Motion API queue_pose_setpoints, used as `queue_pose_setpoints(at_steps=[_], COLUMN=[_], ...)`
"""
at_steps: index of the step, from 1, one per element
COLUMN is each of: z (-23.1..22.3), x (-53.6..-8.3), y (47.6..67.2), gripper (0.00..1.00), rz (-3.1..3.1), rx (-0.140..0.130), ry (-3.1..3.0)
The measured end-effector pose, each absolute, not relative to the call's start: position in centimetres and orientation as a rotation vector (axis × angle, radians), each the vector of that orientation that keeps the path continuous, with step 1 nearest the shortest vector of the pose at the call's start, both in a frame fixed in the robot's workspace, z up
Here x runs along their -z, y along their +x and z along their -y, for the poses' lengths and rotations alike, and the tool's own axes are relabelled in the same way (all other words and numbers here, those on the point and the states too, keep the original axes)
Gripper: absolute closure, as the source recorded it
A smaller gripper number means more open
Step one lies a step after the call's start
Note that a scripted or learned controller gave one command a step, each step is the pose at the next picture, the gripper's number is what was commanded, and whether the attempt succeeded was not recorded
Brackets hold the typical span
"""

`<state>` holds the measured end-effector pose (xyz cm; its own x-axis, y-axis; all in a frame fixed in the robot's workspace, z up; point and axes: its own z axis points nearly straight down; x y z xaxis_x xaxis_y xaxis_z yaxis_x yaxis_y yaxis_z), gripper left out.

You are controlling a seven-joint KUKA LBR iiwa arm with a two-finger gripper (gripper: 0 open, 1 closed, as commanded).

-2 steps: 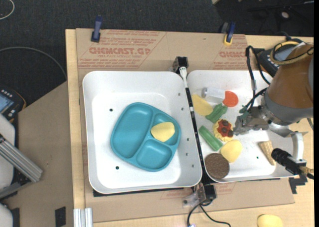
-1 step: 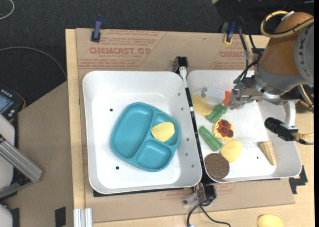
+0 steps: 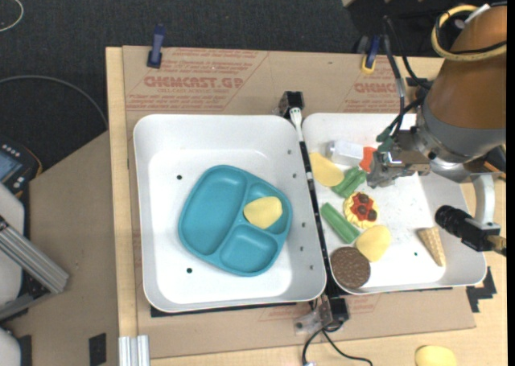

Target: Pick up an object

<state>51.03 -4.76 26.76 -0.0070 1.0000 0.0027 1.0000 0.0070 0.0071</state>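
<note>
Grey arm [image 3: 463,99] bent down over the right bin [image 3: 451,276], gripper [image 3: 385,165] low by the orange piece [image 3: 368,158]; open or shut, hard to tell. Smooth toy food just beside: green bean [image 3: 350,182], yellow lump [image 3: 325,170], round brown cookie [image 3: 351,267]. In the left bin [image 3: 161,195], shiny blue tray [image 3: 205,220].

grey arm [image 3: 459,127], orange band [image 3: 483,39], blk cables [image 3: 394,51]

Evenly and brightly lit from overhead; soft, short shadows under the blue tray [image 3: 229,220] and along the left bin [image 3: 153,195] walls – no hard glare, only a mild sheen on white plastic; slightly soft overall, compression grain in the dark carpet [image 3: 56,26]; close-up arm [image 3: 471,91] blurred.
</note>
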Motion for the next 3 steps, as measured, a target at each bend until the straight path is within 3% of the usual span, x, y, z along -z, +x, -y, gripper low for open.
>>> queue_pose_setpoints(at_steps=[1,2,3], z=[3.1,3.5,0.2], x=[-18.1,-25.0,-32.3], y=[62.5,52.9,48.6], gripper=[1.00,1.00,1.00], rz=[-2.224,-2.220,-2.224], rx=[-0.004,-0.001,-0.011], ry=[2.213,2.225,2.213])
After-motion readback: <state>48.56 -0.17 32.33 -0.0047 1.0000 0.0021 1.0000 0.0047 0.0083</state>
